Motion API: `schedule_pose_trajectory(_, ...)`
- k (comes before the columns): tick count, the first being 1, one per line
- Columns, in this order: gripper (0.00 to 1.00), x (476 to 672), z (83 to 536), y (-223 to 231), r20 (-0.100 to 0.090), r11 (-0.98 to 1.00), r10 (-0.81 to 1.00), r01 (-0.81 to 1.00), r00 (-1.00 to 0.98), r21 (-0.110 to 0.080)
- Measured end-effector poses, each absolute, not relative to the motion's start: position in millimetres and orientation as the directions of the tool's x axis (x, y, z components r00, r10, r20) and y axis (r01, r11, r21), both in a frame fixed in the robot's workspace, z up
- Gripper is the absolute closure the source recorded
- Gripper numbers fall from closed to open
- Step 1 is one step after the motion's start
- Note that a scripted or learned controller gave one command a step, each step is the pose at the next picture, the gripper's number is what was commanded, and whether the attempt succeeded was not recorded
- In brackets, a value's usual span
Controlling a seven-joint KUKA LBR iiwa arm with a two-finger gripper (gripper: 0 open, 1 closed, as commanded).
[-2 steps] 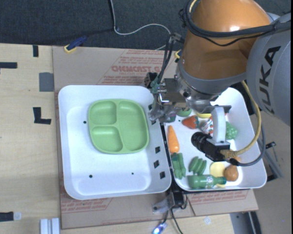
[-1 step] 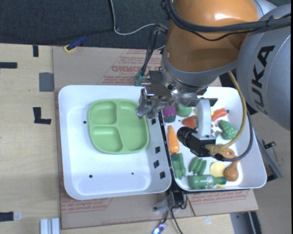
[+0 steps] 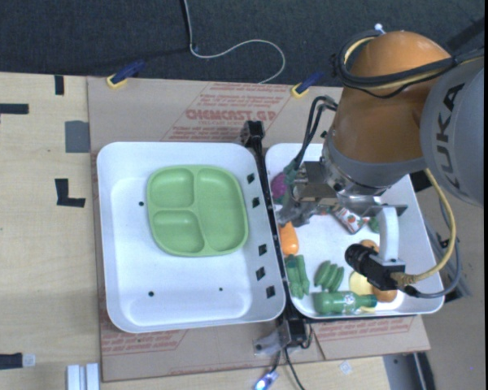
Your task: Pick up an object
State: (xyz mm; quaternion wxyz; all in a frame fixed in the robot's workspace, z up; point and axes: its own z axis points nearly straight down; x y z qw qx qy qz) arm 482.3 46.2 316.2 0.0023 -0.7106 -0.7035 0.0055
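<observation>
A: What was seen around the arm in the camera view?

B: Two shallow white plastic bins were seen side by side on a brown cardboard sheet. The left bin held one pale green compartmented plate, moulded with three sections and lying flat. The right bin was largely covered by the grey arm with its orange band, which blocked the bin's upper middle.

A: And the gripper?

B: The two-finger gripper was seen low over the right bin's left side, near the divider. Whether its fingers were released or clenched could not be told; they were hidden among dark metal parts.

A: What was counted in that bin?

B: One small orange rounded toy was seen just below the gripper. Three green toy vegetables were counted: one dark ridged piece, one leafy piece, one long bumpy piece. A purple object was partly hidden at the left wall. One yellow rounded piece lay by a black cable fitting.

A: Elsewhere?

B: One thin white cable was seen on dark carpet.
</observation>
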Motion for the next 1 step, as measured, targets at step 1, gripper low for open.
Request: schedule_pose_trajectory(1,1.00,484.3,486.3,96.0,0.004,0.008,1.000,1.000,-0.008,0.017)
